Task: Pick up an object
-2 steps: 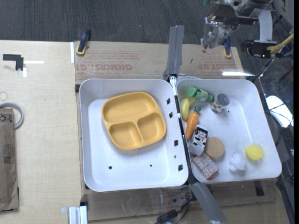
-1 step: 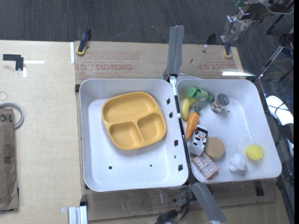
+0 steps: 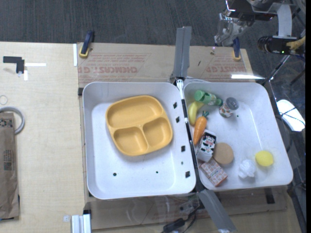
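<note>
Nearest the camera, at about five o'clock in the right bin (image 3: 272, 130), lay a pink-and-white packet (image 3: 214, 172), with a crumpled white object (image 3: 247, 168) and a yellow ball (image 3: 264, 158) beside it toward four o'clock. Just behind the packet sat a round tan disc (image 3: 223, 154) and a small black-and-white carton (image 3: 207, 145), touching or nearly so.

Farther back along the bin's left wall, an orange carrot (image 3: 199, 129) leaned against a yellow banana (image 3: 193, 112), and a green bottle (image 3: 205, 97) lay at roughly eleven o'clock in that bin, with a small grey-lidded jar (image 3: 228, 107) near it.

In the left bin (image 3: 97, 174), a yellow divided plate (image 3: 139, 124) rested alone around the centre.

Farthest away, at one o'clock in the view, the gripper (image 3: 227, 30) hung above the cardboard behind the bins, well apart from every object. Whether it was open or closed could not be made out, and nothing was visibly in it.

By my reading, the pick had not begun: all candidates lay in the bins, and choosing one, descending, closing and lifting all remained.
</note>
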Motion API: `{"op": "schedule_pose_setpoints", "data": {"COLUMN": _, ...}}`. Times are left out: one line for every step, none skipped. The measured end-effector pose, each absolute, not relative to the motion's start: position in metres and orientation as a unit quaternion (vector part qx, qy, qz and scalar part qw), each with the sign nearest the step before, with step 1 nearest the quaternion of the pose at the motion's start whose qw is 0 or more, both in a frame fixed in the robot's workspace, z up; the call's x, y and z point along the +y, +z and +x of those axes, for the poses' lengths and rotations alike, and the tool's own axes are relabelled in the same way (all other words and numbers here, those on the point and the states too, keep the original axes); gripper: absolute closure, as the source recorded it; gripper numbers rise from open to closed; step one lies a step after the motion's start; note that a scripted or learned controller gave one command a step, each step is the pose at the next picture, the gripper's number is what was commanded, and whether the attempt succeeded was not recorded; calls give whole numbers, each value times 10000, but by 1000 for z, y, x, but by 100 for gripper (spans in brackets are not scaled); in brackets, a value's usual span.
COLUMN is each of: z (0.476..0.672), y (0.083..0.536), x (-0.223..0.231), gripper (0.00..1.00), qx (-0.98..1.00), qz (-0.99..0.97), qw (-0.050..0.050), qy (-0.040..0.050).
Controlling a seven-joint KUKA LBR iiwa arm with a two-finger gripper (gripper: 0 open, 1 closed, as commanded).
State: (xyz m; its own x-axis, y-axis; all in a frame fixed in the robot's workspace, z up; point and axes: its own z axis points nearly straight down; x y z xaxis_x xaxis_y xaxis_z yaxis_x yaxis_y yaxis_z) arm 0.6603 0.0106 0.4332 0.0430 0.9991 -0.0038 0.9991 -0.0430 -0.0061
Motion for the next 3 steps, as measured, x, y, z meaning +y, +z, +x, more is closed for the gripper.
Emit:
{"op": "schedule_pose_setpoints", "data": {"z": 661, "y": 438, "x": -1, "gripper": 100, "qx": -7975, "qz": -6033, "qw": 12, "qy": 27}}
{"op": "schedule_pose_setpoints", "data": {"z": 660, "y": 315, "x": 44, "gripper": 100, "qx": -7611, "qz": -6486, "qw": 15, "qy": 28}}
{"op": "schedule_pose_setpoints", "data": {"z": 654, "y": 330, "x": 123, "gripper": 100, "qx": -8053, "qz": -5929, "qw": 7, "qy": 21}}
